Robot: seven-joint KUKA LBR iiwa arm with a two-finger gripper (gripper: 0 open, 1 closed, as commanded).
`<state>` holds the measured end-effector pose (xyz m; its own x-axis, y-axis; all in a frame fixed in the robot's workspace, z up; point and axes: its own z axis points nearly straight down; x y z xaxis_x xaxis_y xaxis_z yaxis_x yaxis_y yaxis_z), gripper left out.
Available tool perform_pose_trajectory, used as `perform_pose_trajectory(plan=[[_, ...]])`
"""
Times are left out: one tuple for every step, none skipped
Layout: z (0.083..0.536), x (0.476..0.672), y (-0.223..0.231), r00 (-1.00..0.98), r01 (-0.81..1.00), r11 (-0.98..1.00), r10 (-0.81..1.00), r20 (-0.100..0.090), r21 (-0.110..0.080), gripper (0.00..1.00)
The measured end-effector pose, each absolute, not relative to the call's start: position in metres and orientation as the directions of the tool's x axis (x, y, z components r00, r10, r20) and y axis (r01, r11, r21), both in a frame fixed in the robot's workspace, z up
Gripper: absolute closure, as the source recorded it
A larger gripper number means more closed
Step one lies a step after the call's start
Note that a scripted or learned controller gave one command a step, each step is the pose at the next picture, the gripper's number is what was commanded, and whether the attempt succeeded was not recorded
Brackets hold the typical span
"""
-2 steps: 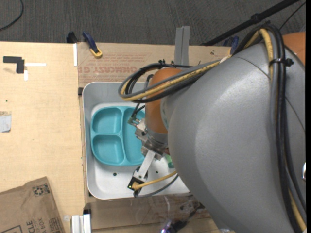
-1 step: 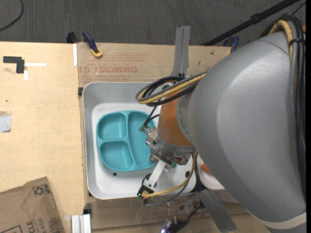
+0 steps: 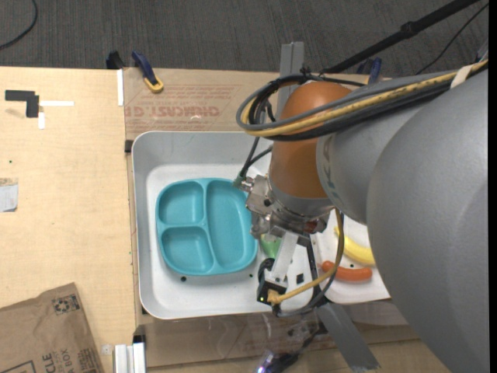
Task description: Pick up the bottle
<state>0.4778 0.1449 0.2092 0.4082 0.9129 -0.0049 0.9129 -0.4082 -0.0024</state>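
A small patch of green (image 3: 270, 246), which may be the bottle, shows at the right edge of the teal plate, just under the wrist. Most of it is hidden by the arm, so I cannot tell its shape or how it lies. My gripper (image 3: 273, 231) hangs directly over that green patch, low in the left bin (image 3: 147, 208), and is largely covered by the orange band and the grey arm above it.
A teal divided plate (image 3: 203, 228) fills the middle of the left bin. In the right bin lie a yellow banana (image 3: 359, 250) and a red-orange piece (image 3: 351, 273). The grey arm covers much of the right side. Cardboard lies on the bench at left.
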Motion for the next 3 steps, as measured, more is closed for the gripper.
perform_pose_trajectory(plan=[[0.193, 0.496, 0.146, 0.585, 0.811, -0.585, 0.811, -0.007, -0.002, 1.0], [0.27, 0.495, 0.066, 0.861, 0.509, -0.861, 0.509, -0.006, 0.001, 1.0], [0.158, 0.504, 0.104, 0.736, 0.677, -0.736, 0.677, -0.007, -0.003, 1.0]])
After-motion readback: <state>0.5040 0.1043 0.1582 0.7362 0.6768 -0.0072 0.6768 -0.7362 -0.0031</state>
